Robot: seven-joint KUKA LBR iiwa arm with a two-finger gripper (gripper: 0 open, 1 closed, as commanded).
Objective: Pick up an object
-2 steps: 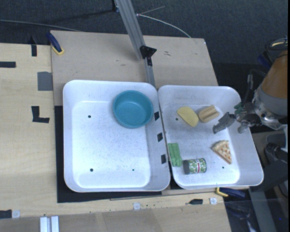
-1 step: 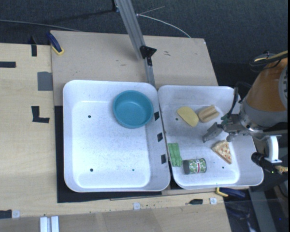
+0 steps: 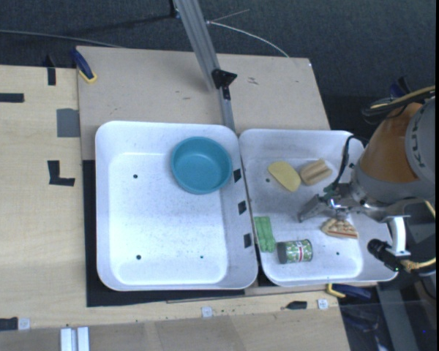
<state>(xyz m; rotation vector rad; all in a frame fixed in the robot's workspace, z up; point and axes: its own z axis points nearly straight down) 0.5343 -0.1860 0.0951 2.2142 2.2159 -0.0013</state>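
My gripper is low over the right bin, near its middle right. It sits just below a tan block and a pale yellow piece. A pizza-slice-shaped toy lies right beside it on the lower right. A green can lies on its side near the bin's front. A flat green packet lies to the left of the can. I see nothing lifted off the bin floor.
A blue bowl stands at the back of the left bin. A metal pole slants down to the divide between the bins. The arm's orange band overhangs the right bin's right rim.
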